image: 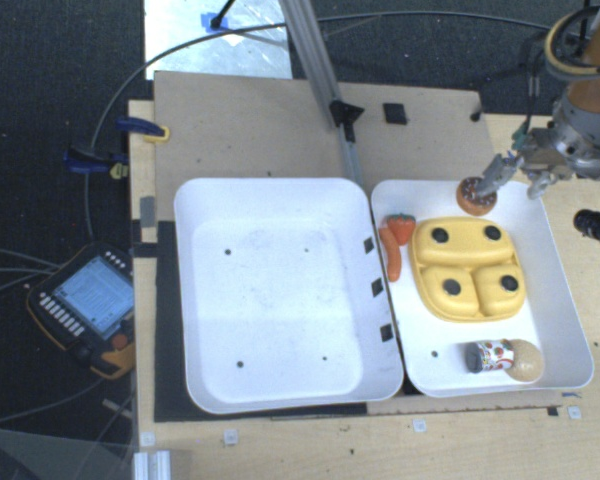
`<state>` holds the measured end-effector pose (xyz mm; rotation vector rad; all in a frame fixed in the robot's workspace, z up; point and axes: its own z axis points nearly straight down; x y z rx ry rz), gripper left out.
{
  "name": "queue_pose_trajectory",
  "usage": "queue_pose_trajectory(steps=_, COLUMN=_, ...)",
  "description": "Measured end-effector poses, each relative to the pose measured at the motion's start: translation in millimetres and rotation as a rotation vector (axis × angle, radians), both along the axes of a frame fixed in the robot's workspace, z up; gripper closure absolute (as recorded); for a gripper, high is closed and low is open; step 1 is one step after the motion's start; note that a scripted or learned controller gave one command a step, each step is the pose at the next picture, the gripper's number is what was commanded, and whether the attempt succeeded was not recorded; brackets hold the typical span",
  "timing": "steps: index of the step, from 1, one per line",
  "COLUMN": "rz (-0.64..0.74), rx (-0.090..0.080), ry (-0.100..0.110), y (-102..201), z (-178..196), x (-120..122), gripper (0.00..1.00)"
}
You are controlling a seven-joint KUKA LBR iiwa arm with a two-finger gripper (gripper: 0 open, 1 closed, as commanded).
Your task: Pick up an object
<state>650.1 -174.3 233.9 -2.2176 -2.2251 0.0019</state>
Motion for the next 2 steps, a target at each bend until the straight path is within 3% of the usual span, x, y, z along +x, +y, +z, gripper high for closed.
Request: queue_pose_trajectory(steps=2, rz=-0.002, rx=0.001, ry=0.001, y=1, z=-95, x=-9, gripper=0.0)
